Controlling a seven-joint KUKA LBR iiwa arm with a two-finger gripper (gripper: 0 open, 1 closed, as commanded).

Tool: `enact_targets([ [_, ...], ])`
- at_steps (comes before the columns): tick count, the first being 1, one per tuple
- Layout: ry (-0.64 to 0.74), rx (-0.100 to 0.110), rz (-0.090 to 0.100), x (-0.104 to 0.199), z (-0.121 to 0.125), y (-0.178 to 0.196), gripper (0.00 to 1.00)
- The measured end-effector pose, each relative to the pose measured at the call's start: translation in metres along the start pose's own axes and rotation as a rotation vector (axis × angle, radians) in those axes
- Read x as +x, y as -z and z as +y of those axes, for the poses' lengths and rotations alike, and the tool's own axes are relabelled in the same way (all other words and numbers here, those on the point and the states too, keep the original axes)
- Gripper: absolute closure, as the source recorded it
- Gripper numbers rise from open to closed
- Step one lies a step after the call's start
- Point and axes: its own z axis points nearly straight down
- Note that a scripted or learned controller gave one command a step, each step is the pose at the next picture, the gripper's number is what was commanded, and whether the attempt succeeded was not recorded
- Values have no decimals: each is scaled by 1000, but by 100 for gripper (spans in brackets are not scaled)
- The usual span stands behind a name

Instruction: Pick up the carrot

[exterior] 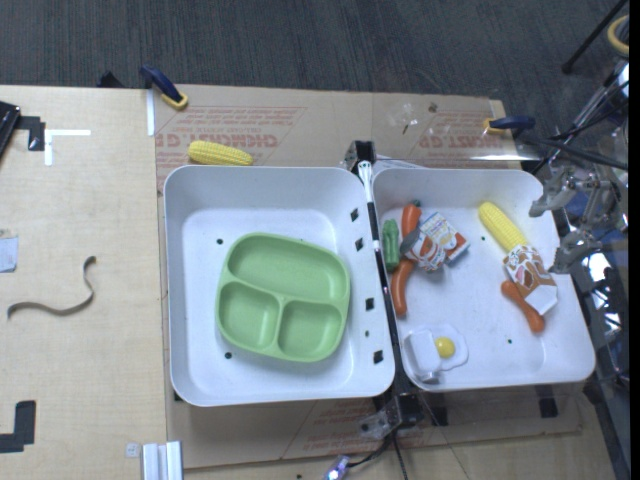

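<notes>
A pale wooden bench top (80, 218) carries a brown printed cardboard sheet (300, 128), held at its far edge by two blue clamps (165, 86), and on that sheet sit two shallow white plastic bins side by side; beyond the bench lies dark grey carpet (300, 18)

The metal two-finger gripper (562, 230) hangs at the right rim of the right bin (560, 358), in front of a tangle of dark cables and stand legs; whether it is open or closed cannot be told against that clutter, and nothing is seen in its hold

The long orange carrot with a green top (401, 286) lies well to the view's left of the gripper, across the bin, along the wall next to the left bin (190, 268). A shorter orange-red tapered piece (411, 216) and a white, blue and orange snack packet (437, 243) crowd it on the gripper's side

Between the gripper and the carrot, a yellow corn cob (502, 228) lies near the gripper, and just below it a small white and orange carton (528, 271) rests on another orange piece (528, 310). A white fried-egg toy with a yellow yolk (437, 349) sits by the near wall

Further off, the left bin holds a light green three-compartment plate (283, 296); a second yellow corn cob (220, 153) lies on the cardboard behind that bin, and a thin brown curled cord (55, 303) on the bare wood
</notes>
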Motion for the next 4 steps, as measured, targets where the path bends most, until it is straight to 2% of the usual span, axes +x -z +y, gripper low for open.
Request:
enact_targets([
  [1,67,-1,1,73,45,32,0],
  [2,571,-3,1,68,38,13,0],
  [3,1065,-5,0,63,35,-40,0],
  [4,1231,-7,0,77,79,-106,0],
])
